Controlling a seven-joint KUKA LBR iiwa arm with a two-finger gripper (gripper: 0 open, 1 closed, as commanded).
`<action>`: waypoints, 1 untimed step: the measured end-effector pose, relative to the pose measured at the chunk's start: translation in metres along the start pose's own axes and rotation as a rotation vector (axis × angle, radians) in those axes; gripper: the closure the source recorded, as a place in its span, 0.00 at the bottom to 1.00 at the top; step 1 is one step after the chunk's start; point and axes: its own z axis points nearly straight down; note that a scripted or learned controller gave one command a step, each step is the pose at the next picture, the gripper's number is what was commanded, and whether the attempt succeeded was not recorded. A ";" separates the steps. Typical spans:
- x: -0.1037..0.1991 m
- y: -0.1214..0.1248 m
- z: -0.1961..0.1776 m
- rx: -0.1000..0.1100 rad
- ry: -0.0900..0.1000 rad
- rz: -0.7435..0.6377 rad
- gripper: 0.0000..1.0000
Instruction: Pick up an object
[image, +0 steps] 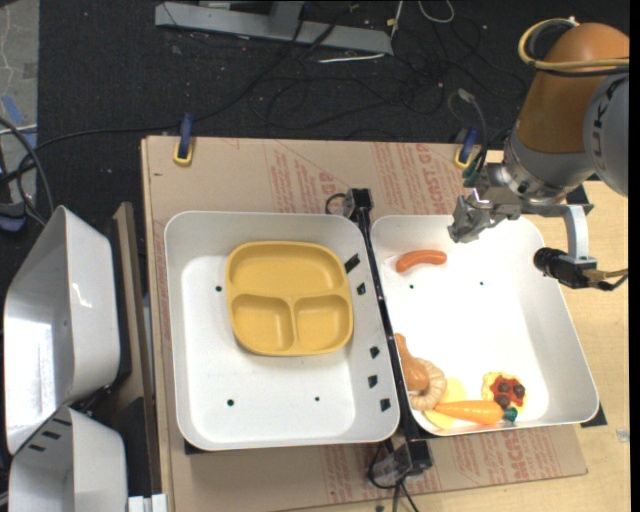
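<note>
Sausage (420, 261) was the object I judged nearest the gripper (466, 231): a small orange-red piece lying in the right bin (560, 330), close to that bin's far left corner. It lay just below and to the left of the gripper as I watched from the camera, near but apart from it, with its long axis running roughly left to right across the bin. The gripper hung over the bin's far edge, and I could not tell from this angle how it was set or whether it had hold of anything; nothing was visibly in its grasp. I judged the next move would call for a short shift toward the divider between the bins and then a descent. Room was tight on two sides, with the bin's far wall and the divider both close to the sausage, while bare white floor lay open toward the near side. The other toy food, a carrot (468, 410) among it, was bunched at the near edge, well apart. The left bin (200, 400) held a yellow tray (290, 298).
</note>
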 end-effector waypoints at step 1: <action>0.060 -0.010 0.010 0.002 0.000 -0.001 1.00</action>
